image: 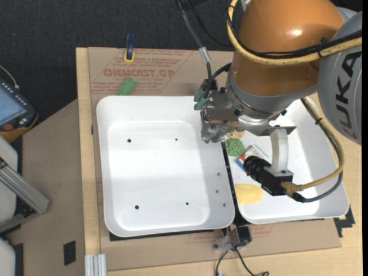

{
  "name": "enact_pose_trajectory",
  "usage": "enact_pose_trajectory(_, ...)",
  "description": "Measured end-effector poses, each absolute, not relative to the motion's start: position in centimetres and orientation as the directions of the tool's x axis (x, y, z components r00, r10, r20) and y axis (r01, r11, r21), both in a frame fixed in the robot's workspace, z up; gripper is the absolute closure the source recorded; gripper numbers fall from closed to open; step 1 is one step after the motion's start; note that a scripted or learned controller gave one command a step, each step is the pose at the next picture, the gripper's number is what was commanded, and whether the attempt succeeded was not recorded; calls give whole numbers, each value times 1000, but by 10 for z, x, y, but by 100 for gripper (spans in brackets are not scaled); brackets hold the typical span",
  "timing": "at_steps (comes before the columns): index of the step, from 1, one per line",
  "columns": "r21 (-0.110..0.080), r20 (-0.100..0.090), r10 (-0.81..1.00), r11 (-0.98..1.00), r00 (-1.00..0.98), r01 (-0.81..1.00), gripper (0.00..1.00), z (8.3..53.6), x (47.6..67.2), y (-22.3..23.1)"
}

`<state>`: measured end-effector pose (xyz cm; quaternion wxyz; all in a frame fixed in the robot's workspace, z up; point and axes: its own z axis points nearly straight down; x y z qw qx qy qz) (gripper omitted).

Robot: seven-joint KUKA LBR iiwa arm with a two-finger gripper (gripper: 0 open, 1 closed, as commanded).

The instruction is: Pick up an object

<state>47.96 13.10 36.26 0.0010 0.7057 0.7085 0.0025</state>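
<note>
**Arm Poised Over the Right Bin's Small Heap**

The KUKA arm (287,45) hangs over the right bin (322,206), its bulk at twelve o'clock hiding most of that bin's floor. The left bin (152,165) lies alongside at nine o'clock. The gripper (215,132) sits low near the shared rim, apparently lined up for a pick; whether it is released or clenched I cannot tell. Candidate objects cluster at six o'clock of the wrist: a yellow object (249,194), partly covered by a black fitting, and a green speckled piece (234,148), half hidden.
</note>
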Motion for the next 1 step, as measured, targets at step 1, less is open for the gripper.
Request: enact_pose_trajectory(1,5,-2,1000,-8,8,1000,100,374,480,57)
